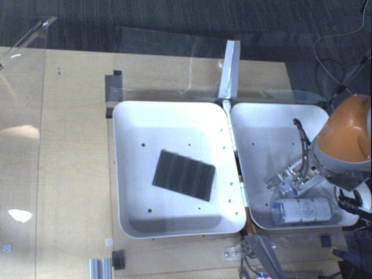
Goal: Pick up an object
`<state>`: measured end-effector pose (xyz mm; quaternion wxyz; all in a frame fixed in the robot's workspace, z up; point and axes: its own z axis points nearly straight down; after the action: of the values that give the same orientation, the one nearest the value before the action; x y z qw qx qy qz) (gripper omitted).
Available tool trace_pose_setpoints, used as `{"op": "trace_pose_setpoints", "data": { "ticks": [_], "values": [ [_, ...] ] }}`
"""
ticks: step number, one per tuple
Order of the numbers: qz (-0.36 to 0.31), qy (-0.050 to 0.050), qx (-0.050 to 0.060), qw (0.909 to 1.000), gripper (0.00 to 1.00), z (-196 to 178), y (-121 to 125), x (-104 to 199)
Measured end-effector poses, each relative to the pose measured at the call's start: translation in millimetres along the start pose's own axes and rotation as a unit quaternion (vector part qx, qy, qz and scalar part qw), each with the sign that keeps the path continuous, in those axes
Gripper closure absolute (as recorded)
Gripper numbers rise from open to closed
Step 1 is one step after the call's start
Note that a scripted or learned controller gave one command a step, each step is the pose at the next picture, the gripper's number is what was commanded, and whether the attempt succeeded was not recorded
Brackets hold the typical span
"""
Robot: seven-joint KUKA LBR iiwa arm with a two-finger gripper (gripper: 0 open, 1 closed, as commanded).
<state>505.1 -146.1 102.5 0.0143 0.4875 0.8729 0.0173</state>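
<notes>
Pale wood makes up the table (58, 173), which carries two shallow white bins side by side, with dark carpet beyond its far edge. Nearest the camera, in the right bin (261, 127), a silvery can-like cylinder (302, 211) lies on its side along the bin's near wall. Just past it, the hand (292, 181) is low in that bin, its metal tip close to the cylinder's upper side; whether they touch is unclear, and I cannot tell whether the hand is spread or closed, since its tip is a small bright tangle. Behind the hand rises the arm's orange band (347, 133), with a black cable looping over the bin floor. Across the divider, the left bin (133, 127) holds a dark ribbed rectangular pad (183, 175), lying flat and turned at a slant near the bin's middle, well apart from the hand. Farther back, a grey upright bar (229, 71) stands where the bins meet.
</notes>
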Motion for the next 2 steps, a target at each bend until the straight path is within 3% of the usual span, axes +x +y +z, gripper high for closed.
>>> {"op": "trace_pose_setpoints", "data": {
  "ticks": [1, 2],
  "values": [
    [-0.004, 0.002, -0.004, 1.0, 1.0, -11.0, 7.8, 4.0],
    [-0.135, 0.005, 0.018, 0.9906, 1.0, -79.2, 116.5, 24.3]
  ]
}}
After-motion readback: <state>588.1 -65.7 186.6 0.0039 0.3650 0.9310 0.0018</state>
